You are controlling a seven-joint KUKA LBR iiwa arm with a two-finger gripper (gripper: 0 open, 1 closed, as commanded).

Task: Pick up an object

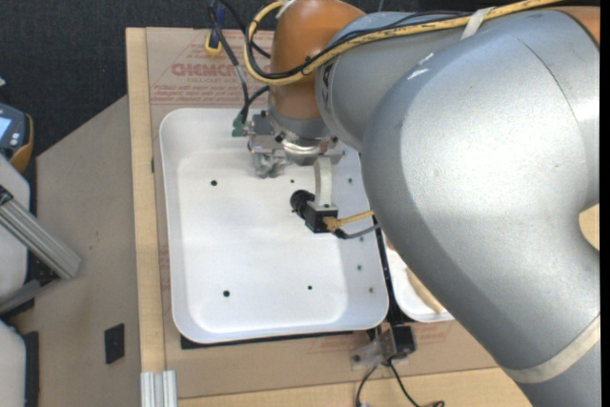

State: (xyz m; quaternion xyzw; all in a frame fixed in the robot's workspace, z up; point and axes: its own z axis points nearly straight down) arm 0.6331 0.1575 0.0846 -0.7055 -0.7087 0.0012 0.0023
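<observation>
White left bin (191,243) on the tan desk (141,281) lies under the claw (266,163), which hangs low over the bin's far end, close to the floor; whether the claw is spread or pressed together cannot be told, since the wrist and orange band (310,33) stand over it from this angle. Location of the object to be picked cannot be told either; the bare floor in sight carries a few small dark dots (214,183), judged to be marks or holes and not goods; anything to grasp would sit beneath the claw or in the right bin (412,296), of which a sliver of rim shows past the grey arm (457,167). Risks, as judged: closure on nothing, if the program has aimed at bare floor; the claw striking the bin floor on further descent and shifting the bin; a grasp going unverified, because the arm masks the contact point.
</observation>
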